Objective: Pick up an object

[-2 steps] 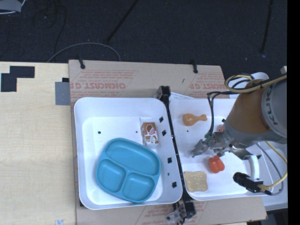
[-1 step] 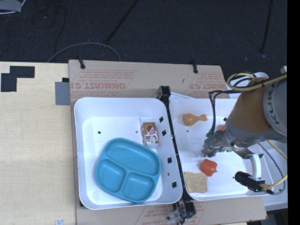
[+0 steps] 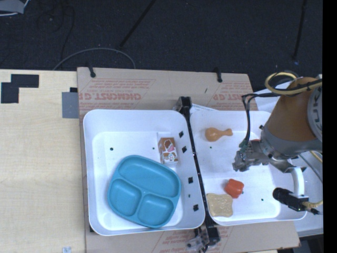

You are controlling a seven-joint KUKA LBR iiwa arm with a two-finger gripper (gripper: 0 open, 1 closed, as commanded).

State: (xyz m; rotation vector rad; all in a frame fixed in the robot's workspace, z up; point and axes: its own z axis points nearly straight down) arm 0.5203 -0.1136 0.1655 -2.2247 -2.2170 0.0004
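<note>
Hovering over the right bin (image 3: 263,207), the end effector (image 3: 241,162) is sitting above bare floor; can't tell its opening, nothing visibly held. Nearest pick candidates are lying loose below it: glossy red block (image 3: 235,187), flat tan toast slice (image 3: 219,205). Rounded orange drumstick shape (image 3: 217,134) beyond. Left bin (image 3: 97,141) is holding a smooth blue divided plate (image 3: 143,190), small printed packet (image 3: 168,149).
</note>
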